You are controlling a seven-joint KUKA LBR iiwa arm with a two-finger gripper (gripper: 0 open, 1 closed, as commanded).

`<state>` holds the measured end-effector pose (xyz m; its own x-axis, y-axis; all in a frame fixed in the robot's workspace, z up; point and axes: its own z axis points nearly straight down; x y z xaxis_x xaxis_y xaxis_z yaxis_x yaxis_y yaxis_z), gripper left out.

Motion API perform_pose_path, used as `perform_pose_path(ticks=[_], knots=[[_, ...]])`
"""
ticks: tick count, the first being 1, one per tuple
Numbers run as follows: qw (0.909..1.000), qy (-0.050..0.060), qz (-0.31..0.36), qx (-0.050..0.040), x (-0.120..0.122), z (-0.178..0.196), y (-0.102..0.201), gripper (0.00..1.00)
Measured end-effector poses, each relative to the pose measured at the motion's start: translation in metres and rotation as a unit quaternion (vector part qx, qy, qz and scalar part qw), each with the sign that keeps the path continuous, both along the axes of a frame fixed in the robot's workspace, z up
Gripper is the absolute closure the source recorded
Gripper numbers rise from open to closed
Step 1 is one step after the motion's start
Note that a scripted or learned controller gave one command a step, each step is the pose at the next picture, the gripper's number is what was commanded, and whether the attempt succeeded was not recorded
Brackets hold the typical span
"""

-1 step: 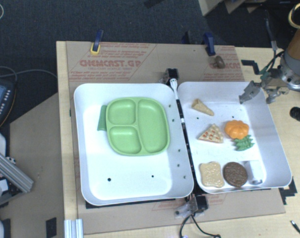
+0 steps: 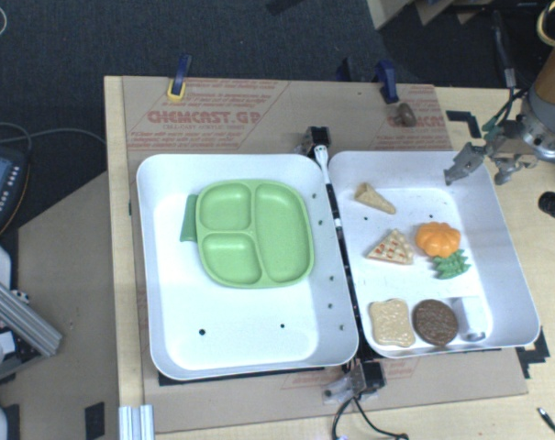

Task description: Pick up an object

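The table [image 2: 213, 108] is covered by brown cardboard with red printed letters, fixed by clamps, and stands on dark carpet. Two shallow white plastic bins lie side by side. The left bin [image 2: 167, 319] holds a smooth green plate [image 2: 255, 233] with three compartments. The right bin [image 2: 506, 273] holds toy food: two wedges, an orange vegetable [image 2: 438, 238], a toast slice and a round brown patty [image 2: 435, 321]. The gripper [image 2: 483, 165] hovers over the far right corner of this bin, fingers spread apart and holding nothing.
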<state>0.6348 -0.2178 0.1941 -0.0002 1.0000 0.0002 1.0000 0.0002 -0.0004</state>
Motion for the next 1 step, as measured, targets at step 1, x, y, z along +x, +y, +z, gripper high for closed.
perform_pose_path(ticks=[1], knots=[[1.0000, 0.003, 0.001, 0.0009, -0.0016, -0.0486, 0.0096, 0.00]])
